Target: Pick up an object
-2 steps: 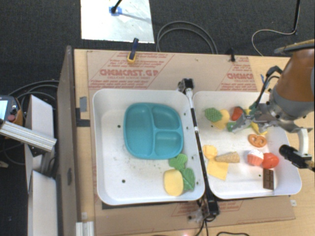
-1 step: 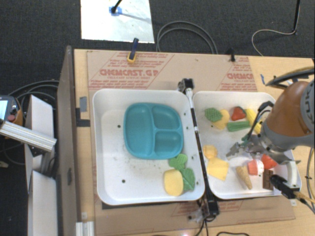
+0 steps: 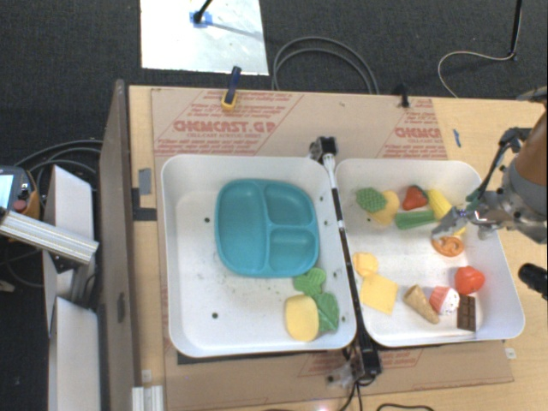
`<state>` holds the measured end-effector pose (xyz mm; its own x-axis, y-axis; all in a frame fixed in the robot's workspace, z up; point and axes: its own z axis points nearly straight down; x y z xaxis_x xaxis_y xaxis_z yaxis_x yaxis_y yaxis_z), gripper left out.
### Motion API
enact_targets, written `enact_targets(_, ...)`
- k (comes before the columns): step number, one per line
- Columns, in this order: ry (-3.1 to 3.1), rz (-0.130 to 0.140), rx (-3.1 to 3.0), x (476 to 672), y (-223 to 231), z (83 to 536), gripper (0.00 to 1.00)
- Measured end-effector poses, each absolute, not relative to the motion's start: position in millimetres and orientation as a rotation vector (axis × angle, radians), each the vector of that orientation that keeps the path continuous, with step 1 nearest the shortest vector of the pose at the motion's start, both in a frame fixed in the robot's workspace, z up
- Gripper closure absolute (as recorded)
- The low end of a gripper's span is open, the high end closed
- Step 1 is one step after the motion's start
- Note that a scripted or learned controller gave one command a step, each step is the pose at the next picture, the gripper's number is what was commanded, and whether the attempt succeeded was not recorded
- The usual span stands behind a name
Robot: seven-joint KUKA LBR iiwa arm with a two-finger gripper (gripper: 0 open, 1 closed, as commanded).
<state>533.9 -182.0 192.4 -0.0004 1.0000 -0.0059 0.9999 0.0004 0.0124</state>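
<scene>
A single fixed camera looks down from above the bench (image 3: 257, 122) at a slight slant, far enough back to take in both white bins, the left bin (image 3: 193, 255) and the right bin (image 3: 492, 272), side by side, with dark floor (image 3: 68, 50) beyond the bench's far edge. The arm (image 3: 527, 178) enters from the right edge.

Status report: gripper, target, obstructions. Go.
Gripper low in right bin, over orange slice. Nothing visibly held. Green pepper and corn crowd close.
</scene>
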Motion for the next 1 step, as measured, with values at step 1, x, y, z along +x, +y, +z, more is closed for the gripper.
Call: enact_targets(1, 2.221, -0.001, 2.219, 565.5, -207.3, 128.3, 0.00)
